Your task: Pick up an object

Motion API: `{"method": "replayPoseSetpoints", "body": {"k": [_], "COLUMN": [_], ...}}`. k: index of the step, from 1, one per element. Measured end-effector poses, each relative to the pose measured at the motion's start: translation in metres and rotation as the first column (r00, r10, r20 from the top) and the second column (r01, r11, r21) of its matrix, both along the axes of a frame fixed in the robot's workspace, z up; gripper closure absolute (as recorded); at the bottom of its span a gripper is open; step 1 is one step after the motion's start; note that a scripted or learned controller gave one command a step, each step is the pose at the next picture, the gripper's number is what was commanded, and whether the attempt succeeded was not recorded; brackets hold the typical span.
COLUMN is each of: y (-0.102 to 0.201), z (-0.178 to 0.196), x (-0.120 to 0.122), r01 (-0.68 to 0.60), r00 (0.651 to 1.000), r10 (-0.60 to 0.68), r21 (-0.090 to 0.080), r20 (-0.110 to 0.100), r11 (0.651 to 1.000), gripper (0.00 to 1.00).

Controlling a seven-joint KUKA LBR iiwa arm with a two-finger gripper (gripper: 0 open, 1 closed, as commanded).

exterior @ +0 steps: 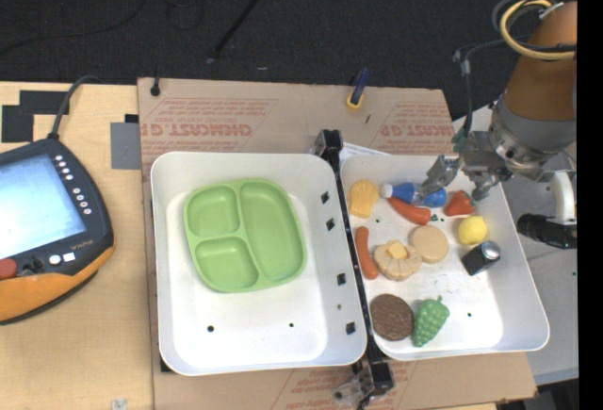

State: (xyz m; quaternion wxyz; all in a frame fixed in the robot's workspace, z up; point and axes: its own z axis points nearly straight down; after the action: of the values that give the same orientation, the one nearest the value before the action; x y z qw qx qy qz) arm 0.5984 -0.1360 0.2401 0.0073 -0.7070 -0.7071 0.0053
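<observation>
The right bin (pixel 528 304) holds several toy foods. Among them are a yellow corn piece (pixel 364 198), a blue item (pixel 405 192), a red-orange pepper (pixel 410 210), a red piece (pixel 459 204), a yellow lemon (pixel 473 230), a tan round biscuit (pixel 430 244), a brown cookie (pixel 391 316) and green grapes (pixel 429 320). My gripper (pixel 461 180) hangs over the bin's far edge, just above the red piece and the blue item. Its fingers are spread open with nothing between them.
A green divided plate (pixel 245 235) lies in the left bin (pixel 179 323). A black-and-grey block (pixel 482 257) and an orange sausage (pixel 365 253) also lie in the right bin. A tablet-style pendant (pixel 47 220) rests at the bench's left.
</observation>
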Motion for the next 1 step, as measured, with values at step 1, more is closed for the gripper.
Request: {"method": "replayPoseSetpoints", "body": {"k": [1], "y": [-0.0002], "z": [0.0065], "x": [0.0018], "r01": [-0.001], "r00": [1.0], "r10": [0.001], "r21": [-0.001], "r20": [0.01], "r11": [1.0], "gripper": [0.0]}}
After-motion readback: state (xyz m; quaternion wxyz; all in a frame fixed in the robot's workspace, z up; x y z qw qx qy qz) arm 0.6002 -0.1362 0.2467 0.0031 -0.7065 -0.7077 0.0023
